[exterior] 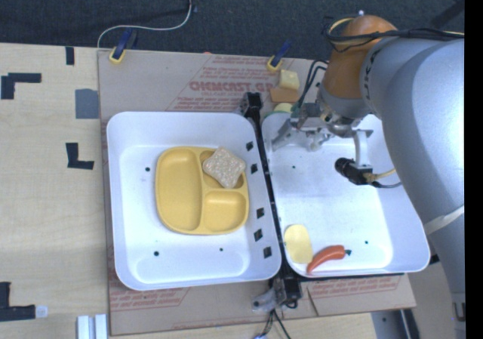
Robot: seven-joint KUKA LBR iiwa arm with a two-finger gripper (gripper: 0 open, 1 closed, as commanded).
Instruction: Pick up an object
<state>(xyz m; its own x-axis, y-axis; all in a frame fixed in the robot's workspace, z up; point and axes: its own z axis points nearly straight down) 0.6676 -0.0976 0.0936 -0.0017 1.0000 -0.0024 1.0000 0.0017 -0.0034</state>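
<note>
1. Hovering over the far end of the right bin (392,251), the pincer (306,127) sits close to the divider between the two bins. Whether it is open or closed cannot be told from this angle, and nothing is seen held in it.
2. Candidate objects: a pale yellow oval piece (297,242) and an orange-red pepper-like piece (327,257) lie side by side at the near end of the right bin, well apart from the pincer. A tan textured block (224,167) rests on the yellow divided tray (189,190) in the left bin (128,201).
3. Risk: closing at the present spot probably catches nothing, since the bin floor under the pincer looks bare.
4. Risk: the pincer is near the bin wall and divider, so a descent here may strike the rim.
5. Risk: the oval piece looks flat and may slip away.
6. Risk: the two near-end pieces almost touch, so a grasp on one may shove the other aside.
</note>
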